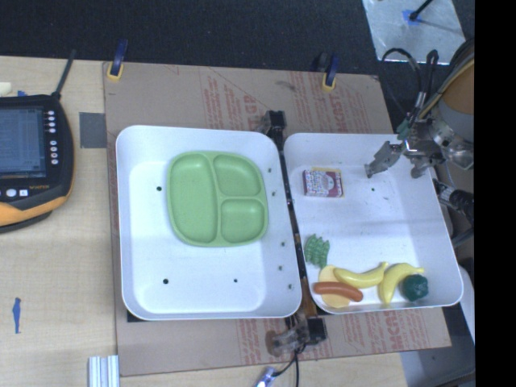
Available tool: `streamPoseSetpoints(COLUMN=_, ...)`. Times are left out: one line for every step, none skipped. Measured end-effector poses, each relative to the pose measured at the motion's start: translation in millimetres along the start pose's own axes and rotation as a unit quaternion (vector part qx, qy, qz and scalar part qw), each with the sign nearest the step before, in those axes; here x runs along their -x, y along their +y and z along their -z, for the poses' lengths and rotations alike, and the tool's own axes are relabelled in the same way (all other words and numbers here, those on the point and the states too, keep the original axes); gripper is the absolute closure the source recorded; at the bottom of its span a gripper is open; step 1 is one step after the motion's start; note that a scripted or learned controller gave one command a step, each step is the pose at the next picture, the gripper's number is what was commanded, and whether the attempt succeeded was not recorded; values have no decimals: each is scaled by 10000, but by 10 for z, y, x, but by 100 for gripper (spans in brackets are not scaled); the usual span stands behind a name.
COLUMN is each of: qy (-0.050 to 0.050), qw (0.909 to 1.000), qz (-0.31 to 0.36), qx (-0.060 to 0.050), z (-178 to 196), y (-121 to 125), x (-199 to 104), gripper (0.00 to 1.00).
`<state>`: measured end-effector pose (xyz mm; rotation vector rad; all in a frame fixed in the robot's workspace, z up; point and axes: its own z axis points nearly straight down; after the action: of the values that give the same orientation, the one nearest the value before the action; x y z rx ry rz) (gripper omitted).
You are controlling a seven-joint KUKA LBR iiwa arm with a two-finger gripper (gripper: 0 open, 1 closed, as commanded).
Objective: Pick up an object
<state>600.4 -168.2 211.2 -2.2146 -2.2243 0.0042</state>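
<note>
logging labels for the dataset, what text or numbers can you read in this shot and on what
Red print on the cardboard sheet under the bins: too blurred and faint to read.
Small red and white packet in the right bin: printed front, too small to read.
Screen of the teach pendant at left: content unreadable.
No text can be read anywhere.

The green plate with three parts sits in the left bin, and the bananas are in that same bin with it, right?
Not quite. The green plate does sit in the left bin, but the bananas are in the right bin, near its front edge beside the hot dog. The camera view shows this.
</note>
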Motion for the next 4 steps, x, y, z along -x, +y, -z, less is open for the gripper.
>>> streamPoseSetpoints(qy=-6, qw=10000, qz=6, qx=-2, z=-707, y=560, x=-503, gripper=0)
streamPoseSetpoints(qy=-6, qw=10000, qz=8, qx=32, z=-1151, y=534, x=-617, gripper=0)
streamPoseSetpoints(qy=8, qw=10000, qz=-2, qx=41, z=-1147, y=593, x=-491, gripper=0)
streamPoseSetpoints(qy=-13, qw=10000, qz=-13, qx=56, z=-1145, y=381, x=-552, gripper=0)
